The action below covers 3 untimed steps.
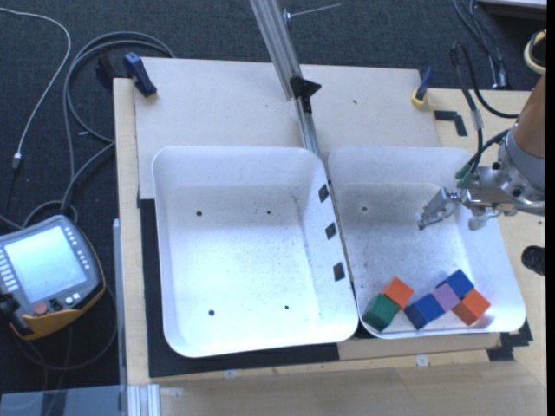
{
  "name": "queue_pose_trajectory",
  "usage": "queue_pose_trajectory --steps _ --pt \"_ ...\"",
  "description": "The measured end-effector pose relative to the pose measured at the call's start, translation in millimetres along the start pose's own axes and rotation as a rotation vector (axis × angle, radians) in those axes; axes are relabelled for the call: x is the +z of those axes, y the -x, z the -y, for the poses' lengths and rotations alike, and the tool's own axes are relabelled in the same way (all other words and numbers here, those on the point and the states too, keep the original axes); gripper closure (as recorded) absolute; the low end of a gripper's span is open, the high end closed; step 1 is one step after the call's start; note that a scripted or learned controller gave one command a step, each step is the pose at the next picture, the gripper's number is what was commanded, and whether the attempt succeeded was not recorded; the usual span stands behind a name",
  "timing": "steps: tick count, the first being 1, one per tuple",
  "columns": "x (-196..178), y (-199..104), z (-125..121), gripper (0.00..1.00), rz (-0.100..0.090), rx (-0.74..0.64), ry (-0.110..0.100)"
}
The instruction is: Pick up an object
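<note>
Pincer (438,208) hangs over the right bin (381,167), how far open I cannot tell, apart from the blocks (427,302).

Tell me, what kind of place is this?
Most likely a robot lab or test bench. A robot arm reaches over two white bins, one holding small colored blocks. A handheld control screen and loose cables lie on the carpet beside the bench.

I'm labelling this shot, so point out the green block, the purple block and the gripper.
green block (379,311): camera view, on its top face.
purple block (447,296): camera view, on its top face.
gripper (431,214): camera view, midway between its fingertips.
</note>
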State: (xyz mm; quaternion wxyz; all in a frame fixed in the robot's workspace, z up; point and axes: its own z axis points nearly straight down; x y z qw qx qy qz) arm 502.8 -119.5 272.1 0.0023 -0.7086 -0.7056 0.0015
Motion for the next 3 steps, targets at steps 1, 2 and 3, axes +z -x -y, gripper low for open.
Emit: queue_pose_trajectory --steps 1,2,3 --pt "32.6 -95.6 9.5 0.00 -0.004 -0.012 0.000" --pt "8.9 -29.4 5.7 0.00 0.004 0.001 0.009" --pt "9.9 27.2 -77.8 0.00 0.005 -0.002 0.011"
